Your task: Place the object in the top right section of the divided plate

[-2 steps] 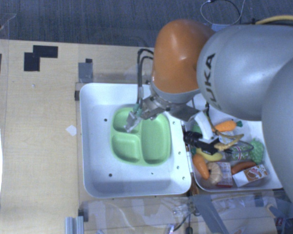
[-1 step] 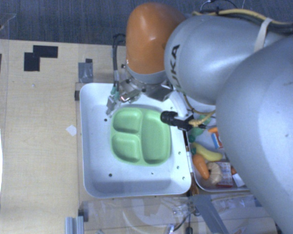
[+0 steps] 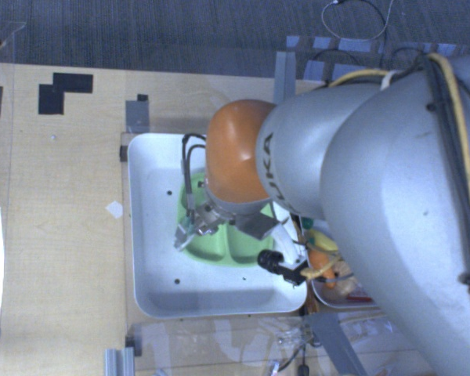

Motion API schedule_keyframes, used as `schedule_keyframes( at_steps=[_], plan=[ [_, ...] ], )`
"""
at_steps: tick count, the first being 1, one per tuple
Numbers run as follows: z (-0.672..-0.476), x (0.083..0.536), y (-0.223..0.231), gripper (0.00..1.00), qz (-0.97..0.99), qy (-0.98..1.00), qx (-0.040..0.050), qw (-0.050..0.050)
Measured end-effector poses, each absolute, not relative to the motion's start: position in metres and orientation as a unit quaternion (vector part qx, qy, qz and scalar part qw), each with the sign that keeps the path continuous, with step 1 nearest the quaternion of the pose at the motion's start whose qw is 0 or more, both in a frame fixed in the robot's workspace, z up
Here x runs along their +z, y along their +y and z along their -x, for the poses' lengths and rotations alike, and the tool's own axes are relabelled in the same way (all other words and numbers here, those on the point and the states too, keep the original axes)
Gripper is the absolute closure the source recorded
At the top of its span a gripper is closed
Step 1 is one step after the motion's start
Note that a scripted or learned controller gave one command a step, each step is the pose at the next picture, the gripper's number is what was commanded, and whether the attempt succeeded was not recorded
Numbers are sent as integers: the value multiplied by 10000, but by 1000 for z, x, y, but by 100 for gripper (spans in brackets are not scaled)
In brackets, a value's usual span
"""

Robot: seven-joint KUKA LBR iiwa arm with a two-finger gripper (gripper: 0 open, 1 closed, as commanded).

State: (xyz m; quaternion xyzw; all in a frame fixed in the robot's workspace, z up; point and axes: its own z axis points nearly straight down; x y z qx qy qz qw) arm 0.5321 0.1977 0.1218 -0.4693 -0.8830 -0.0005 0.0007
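Fingers (image 3: 186,236) of the gripper (image 3: 189,233) are hanging over the left part of the green divided plate (image 3: 247,251), and whether they are spread or pressed together I cannot tell from this slant. "KUKA" is showing in dark letters, running down the grey arm (image 3: 352,178) just beside its orange band (image 3: 235,151). Nothing can be made out between the tips, and the object to be placed cannot be singled out. Yellow and orange items (image 3: 323,253) are lying in the right bin (image 3: 337,292), largely hidden by the arm. Lying in the left white bin (image 3: 153,210), the plate is showing a pale green surface with a raised ridge dividing it. Both bins are sitting on the wooden bench (image 3: 55,210).
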Motion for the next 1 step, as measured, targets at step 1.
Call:
schedule_keyframes(
  at_steps=[1],
  plan=[
    [-530,132,205,100,4667,-8844,-37,64]
  ],
)
